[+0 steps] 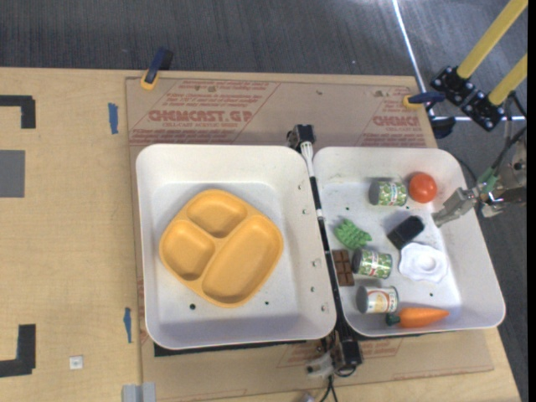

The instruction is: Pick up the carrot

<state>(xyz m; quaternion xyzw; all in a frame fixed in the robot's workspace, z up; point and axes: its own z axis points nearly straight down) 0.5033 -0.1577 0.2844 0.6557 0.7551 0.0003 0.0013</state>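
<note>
While the gripper (445, 210) sits over the right rim of the right bin (477, 262), whether it is spread or pressed together cannot be told; nothing shows between its tips. Left bin (155, 224) holds one yellow three-compartment plate (221, 245), roughly centred. Right bin contents: green-labelled can (388, 193) and red tomato (423, 186) at the far side, just beside each other; black block (406, 229) mid-bin; green leafy piece (353, 234) toward the left wall; brown chocolate bar (342, 266) against the left wall; second green-labelled can (372, 264); white fried egg (421, 263) right of it; third can (378, 299) at the near side. Carrot (416, 316) lies on its side at the near edge, leafy end touching the third can, tip pointing right. Can labels too small to read. Cardboard under the bins reads "CHEMCAST", partly legible. Open floor remains in the far-left corner of the right bin and around the plate.
</note>
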